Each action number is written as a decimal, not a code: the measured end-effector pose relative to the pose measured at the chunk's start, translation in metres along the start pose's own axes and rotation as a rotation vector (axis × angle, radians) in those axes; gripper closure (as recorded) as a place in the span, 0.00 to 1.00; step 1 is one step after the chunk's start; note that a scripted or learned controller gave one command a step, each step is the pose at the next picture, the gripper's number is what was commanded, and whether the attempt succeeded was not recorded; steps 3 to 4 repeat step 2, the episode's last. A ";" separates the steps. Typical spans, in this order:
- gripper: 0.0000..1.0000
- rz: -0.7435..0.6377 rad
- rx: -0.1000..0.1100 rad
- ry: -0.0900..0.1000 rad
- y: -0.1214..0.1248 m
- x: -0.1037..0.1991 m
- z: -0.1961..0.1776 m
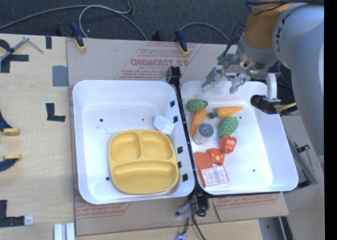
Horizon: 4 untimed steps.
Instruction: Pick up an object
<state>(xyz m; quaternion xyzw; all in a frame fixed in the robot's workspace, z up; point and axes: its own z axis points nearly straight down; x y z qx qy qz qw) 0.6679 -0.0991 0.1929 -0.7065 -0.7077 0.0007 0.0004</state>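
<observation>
Two fingers apart, end effector (225, 81), seemingly empty

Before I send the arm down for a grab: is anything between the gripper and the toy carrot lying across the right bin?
Nothing visible. The gripper hangs open above the bin's far rim, and the carrot lies uncovered just below it.

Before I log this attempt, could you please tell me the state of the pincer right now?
Pincer: open, holding nothing, above the far rim of the right bin.
</observation>
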 end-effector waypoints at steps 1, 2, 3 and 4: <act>0.00 0.000 -0.003 0.000 -0.019 0.005 0.107; 1.00 -0.001 0.001 -0.001 -0.020 0.005 0.098; 1.00 -0.001 0.001 -0.001 -0.020 0.005 0.098; 1.00 -0.001 0.001 -0.001 -0.020 0.005 0.098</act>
